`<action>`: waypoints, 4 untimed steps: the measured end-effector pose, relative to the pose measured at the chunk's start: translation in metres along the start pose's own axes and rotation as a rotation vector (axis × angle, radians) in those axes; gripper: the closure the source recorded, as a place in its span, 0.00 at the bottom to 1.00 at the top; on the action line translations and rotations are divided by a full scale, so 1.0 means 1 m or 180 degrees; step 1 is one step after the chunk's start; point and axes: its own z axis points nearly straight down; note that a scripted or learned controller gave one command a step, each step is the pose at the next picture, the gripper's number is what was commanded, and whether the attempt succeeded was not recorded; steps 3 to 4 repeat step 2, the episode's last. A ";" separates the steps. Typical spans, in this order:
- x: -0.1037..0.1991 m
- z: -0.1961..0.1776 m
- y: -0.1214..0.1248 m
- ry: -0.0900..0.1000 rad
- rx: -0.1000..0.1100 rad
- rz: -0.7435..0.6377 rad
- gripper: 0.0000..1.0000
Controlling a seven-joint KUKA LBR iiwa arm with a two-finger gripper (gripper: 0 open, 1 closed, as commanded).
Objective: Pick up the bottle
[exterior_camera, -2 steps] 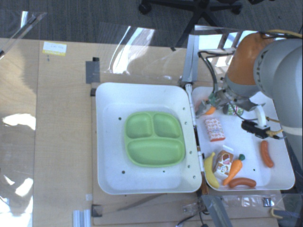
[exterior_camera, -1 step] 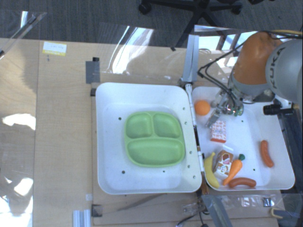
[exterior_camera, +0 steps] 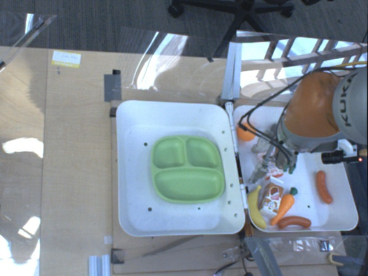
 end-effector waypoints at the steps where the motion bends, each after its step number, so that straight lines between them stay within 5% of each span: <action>1: -0.004 -0.013 0.003 -0.0047 -0.0017 0.0004 1.00; 2: -0.019 -0.154 0.062 0.0007 -0.0004 0.0001 1.00; 4: -0.019 -0.154 0.062 0.0007 -0.0004 0.0001 1.00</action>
